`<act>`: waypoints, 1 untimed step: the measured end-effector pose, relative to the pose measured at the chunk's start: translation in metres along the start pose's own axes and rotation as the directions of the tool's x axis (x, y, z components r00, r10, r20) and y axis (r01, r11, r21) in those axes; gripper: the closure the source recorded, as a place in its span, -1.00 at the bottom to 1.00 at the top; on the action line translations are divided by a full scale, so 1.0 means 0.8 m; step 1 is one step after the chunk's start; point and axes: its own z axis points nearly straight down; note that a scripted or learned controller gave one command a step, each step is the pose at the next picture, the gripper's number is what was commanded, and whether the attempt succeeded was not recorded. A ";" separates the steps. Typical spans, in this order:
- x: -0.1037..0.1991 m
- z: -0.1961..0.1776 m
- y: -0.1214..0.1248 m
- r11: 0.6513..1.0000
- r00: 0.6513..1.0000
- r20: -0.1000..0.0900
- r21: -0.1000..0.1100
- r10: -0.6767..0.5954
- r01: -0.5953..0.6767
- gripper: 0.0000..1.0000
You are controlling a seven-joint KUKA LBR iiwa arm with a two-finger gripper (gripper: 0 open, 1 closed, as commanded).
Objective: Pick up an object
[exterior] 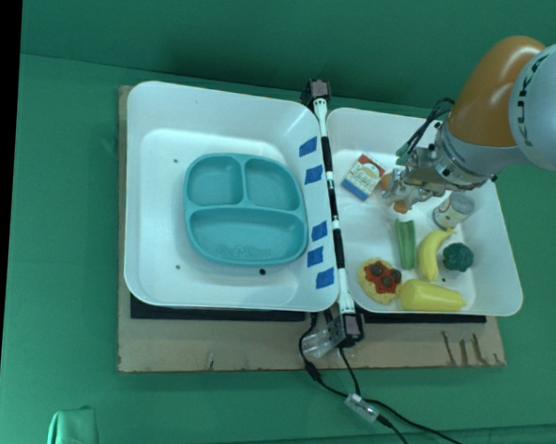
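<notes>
Just above the cucumber (404,243), gripper (403,198) poised low; finger state unclear. Approach step, likely; next calls for descent and a firm close.

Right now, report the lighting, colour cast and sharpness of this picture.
Camera view: strong green-teal cast over everything; light even, with soft shadows under the bins' rims; the divided plate and banana are fairly sharp; the gripper is dim and slightly soft, its details hard to read.

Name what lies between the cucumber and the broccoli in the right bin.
In the camera view, the banana lies between the cucumber and the broccoli, lengthwise beside the cucumber.
</notes>
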 end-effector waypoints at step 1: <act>-0.003 -0.019 0.003 1.000 1.000 0.004 -0.012 0.006 -0.006 1.00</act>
